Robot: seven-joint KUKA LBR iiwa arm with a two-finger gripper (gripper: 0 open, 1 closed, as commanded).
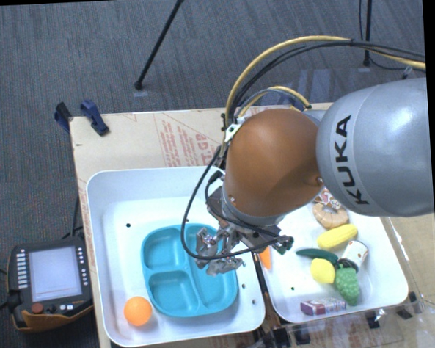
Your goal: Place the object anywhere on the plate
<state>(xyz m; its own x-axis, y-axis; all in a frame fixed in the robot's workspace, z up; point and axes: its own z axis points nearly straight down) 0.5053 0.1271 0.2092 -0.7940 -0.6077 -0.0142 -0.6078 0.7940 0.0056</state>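
A blue divided plate [173,283] lies in the left white bin [106,213]. An orange ball [138,311] rests on the bin floor just off the plate's front-left corner, touching nothing else. My gripper [219,254] hangs low over the plate's right compartments, under the orange band and grey wrist, which hide much of it. Nothing shows clearly in its grasp. A small orange piece [264,258] peeks out beside the gripper at the divide between the bins.
The right bin [397,283] holds several toy foods: a cookie [330,213], a yellow piece [337,236], a lemon [323,271], green grapes [347,284] and a small box [312,307]. A teach pendant [51,279] lies left of the bench.
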